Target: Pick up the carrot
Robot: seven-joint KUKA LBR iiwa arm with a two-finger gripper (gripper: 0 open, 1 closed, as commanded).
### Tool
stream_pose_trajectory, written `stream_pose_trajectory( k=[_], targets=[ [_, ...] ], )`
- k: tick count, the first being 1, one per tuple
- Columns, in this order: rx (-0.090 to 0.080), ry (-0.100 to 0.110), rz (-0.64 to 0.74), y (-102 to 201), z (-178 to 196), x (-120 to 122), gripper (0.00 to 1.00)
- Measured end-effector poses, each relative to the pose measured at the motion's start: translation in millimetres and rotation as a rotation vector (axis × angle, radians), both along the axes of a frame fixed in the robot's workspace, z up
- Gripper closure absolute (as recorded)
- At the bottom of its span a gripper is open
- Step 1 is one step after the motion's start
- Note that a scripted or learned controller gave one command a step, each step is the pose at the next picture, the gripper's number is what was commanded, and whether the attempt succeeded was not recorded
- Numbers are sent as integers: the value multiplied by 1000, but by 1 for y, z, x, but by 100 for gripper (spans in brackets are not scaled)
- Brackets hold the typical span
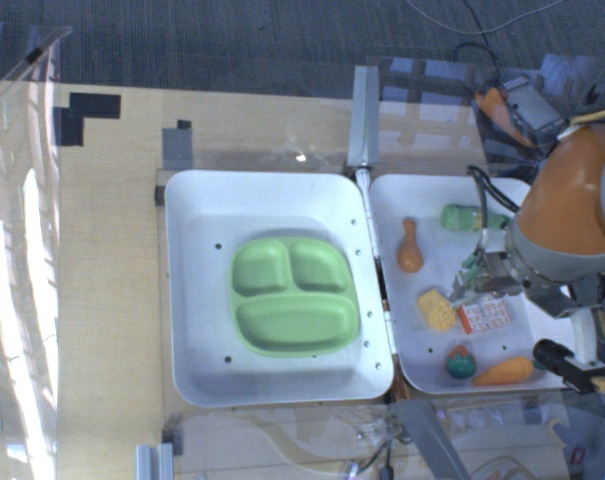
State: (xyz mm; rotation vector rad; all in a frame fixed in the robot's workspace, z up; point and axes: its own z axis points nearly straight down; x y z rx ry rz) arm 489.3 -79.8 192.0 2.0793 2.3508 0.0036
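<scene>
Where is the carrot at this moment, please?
The carrot lies in the right bin, near the corner closest to the camera, just right of a small round green and red toy and below the gripper.

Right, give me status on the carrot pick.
Gripper low in the right bin, beside the red-and-white packet. Carrot lying at the bin's front edge, not gripped. Green-and-red toy touching its tip; corn close by.
</scene>
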Motion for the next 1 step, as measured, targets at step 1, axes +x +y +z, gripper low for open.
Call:
stream_pose_trajectory(
  k=[1],
  targets=[
    [-1,-2,344,52,-7,-1,100]
  ],
)
